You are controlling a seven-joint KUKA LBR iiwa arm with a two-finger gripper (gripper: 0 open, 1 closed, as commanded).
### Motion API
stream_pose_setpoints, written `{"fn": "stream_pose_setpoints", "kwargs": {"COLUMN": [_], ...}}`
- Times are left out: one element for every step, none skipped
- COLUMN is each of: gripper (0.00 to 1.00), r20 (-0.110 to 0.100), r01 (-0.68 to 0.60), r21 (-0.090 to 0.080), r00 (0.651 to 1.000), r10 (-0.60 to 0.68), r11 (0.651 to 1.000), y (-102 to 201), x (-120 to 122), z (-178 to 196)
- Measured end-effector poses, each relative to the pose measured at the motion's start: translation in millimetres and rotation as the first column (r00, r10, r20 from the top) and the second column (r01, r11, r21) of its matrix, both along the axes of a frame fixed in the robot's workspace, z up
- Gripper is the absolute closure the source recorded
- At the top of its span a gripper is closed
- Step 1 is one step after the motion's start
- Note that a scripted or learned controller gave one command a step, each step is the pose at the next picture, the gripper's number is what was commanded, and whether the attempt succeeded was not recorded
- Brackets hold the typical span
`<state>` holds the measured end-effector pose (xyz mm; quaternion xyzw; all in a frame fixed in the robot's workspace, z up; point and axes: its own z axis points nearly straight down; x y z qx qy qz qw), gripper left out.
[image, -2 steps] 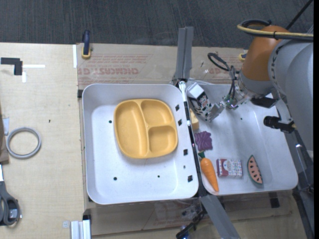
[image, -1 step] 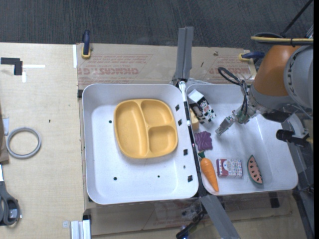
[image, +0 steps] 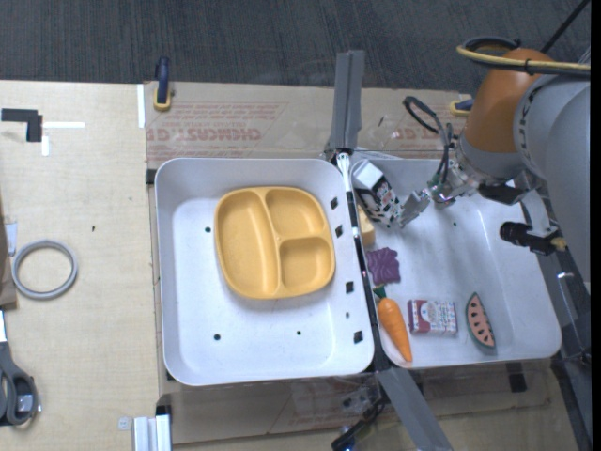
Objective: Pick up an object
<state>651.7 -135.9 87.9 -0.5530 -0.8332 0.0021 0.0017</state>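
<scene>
My gripper reaches low into the back left corner of the right bin. Just left of it, a small white and black object lies against the divider between the bins. A tan block sits below that object, close to the gripper tip. Further forward lie a purple toy, an orange carrot, a red and white carton and a watermelon slice. I cannot see anything held by the gripper.
A yellow divided plate fills the middle of the left bin. A grey tape roll and scissors lie on the bench at the left. The grey arm and its orange band hang over the right bin's back right.
</scene>
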Motion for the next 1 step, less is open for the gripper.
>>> {"fn": "stream_pose_setpoints", "kwargs": {"gripper": [0.00], "r20": [0.001], "r01": [-0.060], "r21": [0.001], "r00": [0.998], "r10": [0.060], "r11": [0.998], "y": [-51.9], "x": [-23.3], "z": [0.6]}}
